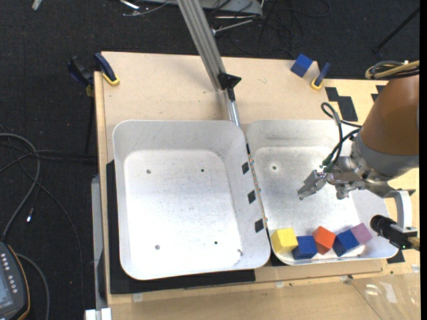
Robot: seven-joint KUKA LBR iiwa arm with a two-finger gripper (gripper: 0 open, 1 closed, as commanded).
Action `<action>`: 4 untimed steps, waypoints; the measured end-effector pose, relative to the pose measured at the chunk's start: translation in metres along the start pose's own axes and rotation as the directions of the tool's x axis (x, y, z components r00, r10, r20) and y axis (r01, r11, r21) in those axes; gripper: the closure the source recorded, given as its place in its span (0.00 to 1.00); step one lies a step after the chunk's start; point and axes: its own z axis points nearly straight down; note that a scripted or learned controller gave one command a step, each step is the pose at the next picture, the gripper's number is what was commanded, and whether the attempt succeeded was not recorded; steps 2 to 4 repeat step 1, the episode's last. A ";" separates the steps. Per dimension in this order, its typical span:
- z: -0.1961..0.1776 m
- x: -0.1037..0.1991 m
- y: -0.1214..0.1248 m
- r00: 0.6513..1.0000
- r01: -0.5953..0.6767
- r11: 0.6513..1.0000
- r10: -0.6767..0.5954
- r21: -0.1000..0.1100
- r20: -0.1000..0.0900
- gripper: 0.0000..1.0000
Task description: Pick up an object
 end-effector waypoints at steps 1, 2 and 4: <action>-0.020 -0.020 -0.013 1.000 -0.006 1.000 0.006 -0.008 0.003 0.00; -0.020 -0.020 -0.013 1.000 -0.006 1.000 0.006 -0.008 0.003 0.00; -0.020 -0.020 -0.013 1.000 -0.006 1.000 0.006 -0.008 0.003 0.00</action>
